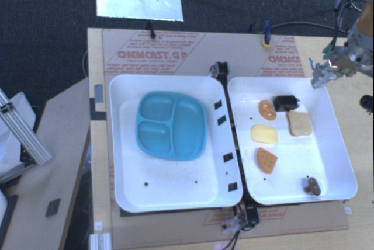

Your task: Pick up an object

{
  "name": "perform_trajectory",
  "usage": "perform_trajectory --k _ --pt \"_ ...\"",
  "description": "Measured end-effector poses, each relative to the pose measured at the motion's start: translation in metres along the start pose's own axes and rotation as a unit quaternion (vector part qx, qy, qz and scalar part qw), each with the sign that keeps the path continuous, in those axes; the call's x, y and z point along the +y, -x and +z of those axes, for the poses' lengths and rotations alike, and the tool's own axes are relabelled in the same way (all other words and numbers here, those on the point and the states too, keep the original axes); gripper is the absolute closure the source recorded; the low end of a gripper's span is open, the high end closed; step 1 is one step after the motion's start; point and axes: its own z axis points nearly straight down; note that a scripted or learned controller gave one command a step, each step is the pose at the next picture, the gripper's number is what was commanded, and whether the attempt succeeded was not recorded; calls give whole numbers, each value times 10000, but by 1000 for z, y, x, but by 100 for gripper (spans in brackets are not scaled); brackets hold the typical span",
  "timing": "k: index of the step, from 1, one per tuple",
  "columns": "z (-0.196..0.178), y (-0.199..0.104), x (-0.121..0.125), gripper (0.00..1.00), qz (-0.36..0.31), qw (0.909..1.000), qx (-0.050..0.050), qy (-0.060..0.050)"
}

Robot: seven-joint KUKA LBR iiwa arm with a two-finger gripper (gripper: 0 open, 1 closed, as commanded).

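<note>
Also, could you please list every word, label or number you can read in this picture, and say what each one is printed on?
"CHEMCAST GP", red print on the brown protective sheet under the bins, left of centre.
"CHEMC...", the same red print again on that sheet near its right end; the rest is cut off by the right bin.
Fainter red print elsewhere on the sheet is too blurred to read.
The food items and the blue tray carry no readable text.

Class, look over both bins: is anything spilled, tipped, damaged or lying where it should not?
Nothing stands out. The blue divided plate lies flat in the left bin. The pretzel, bread slice and waffle lie apart in the right bin.
</note>
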Motion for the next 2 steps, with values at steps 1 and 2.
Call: perform_trajectory --k 1,2 --pt "12 -53 6 100 -8 10000 9 -19" --pt "27 -103 -1 100 -4 10000 9 -29"
